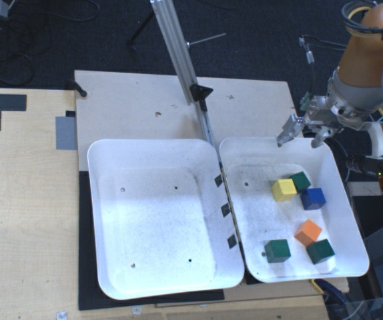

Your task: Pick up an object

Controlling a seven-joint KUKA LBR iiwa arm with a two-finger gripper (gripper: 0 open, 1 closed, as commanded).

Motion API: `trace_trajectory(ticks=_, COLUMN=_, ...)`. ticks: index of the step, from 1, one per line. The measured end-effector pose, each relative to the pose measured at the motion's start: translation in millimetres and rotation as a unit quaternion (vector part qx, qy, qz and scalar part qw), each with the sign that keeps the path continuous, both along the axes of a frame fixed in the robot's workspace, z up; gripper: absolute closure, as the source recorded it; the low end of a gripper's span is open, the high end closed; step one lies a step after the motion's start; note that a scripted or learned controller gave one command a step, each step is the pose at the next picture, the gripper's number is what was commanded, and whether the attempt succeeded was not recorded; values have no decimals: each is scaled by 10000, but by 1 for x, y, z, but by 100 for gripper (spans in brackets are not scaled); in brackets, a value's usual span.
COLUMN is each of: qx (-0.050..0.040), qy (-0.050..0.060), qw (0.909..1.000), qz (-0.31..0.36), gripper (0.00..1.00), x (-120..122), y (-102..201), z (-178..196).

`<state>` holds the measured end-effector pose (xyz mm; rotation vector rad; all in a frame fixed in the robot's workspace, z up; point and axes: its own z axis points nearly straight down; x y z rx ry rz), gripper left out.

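Right bin (351, 212) holds six blocks; tool (303, 133) apparently open above its rim.

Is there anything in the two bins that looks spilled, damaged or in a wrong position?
Nothing stands out. Six blocks lie loose in the right bin, all inside its rim: yellow, blue, orange and three green. The gripper hangs above that bin's far edge.

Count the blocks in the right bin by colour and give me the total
Green blocks: 3
Yellow block: 1
Blue block: 1
Orange block: 1
Total: 6 blocks, all in the right bin
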<state>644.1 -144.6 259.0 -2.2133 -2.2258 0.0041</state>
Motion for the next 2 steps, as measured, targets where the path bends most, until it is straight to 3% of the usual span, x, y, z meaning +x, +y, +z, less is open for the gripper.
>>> trace_trajectory(ticks=1, qx=6, qy=36, qw=10000, qz=-35, gripper=0, x=17, y=-56, z=-140)
trace_trajectory(ticks=2, qx=7, qy=10, qw=10000, qz=-35, gripper=0, x=-16, y=-65, z=-170)
